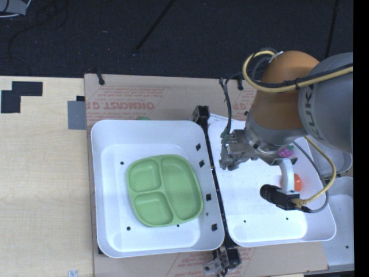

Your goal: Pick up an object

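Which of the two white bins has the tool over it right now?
The right bin: the tool hangs over its left part, near the divider. The left bin holds the green divided plate.

The arm (323,97) at the right of the frame was bulky and grey, with dark lettering partly visible on its curved shell. A rounded orange band (282,91) sat above the wrist. A yellow cable (271,85) looped over the orange part near the upper right, and another ran down the lower right. Thin black wires hung beside the dark metal gripper (230,154).
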`<state>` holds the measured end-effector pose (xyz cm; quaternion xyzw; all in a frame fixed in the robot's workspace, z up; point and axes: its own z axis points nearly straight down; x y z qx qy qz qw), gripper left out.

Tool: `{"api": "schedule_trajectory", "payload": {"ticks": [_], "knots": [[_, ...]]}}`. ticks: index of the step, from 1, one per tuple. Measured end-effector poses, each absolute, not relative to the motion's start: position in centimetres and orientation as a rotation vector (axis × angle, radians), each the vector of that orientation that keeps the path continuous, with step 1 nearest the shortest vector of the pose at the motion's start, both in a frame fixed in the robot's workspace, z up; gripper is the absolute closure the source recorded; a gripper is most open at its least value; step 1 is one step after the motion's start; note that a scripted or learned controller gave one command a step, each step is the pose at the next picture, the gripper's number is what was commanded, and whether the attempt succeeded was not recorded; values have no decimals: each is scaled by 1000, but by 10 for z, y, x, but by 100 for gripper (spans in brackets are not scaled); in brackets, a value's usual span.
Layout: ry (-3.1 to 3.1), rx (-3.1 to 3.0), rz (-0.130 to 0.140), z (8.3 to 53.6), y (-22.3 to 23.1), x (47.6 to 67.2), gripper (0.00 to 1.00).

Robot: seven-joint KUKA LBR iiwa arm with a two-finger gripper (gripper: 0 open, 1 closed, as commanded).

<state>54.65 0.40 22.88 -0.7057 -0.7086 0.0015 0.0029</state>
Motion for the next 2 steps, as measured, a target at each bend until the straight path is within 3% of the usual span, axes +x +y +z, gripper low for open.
{"api": "schedule_trajectory", "payload": {"ticks": [1, 2], "knots": [[-2223, -2212, 3, 237, 54, 532, 100], [-2223, -2214, 4, 233, 98, 529, 100]]}}
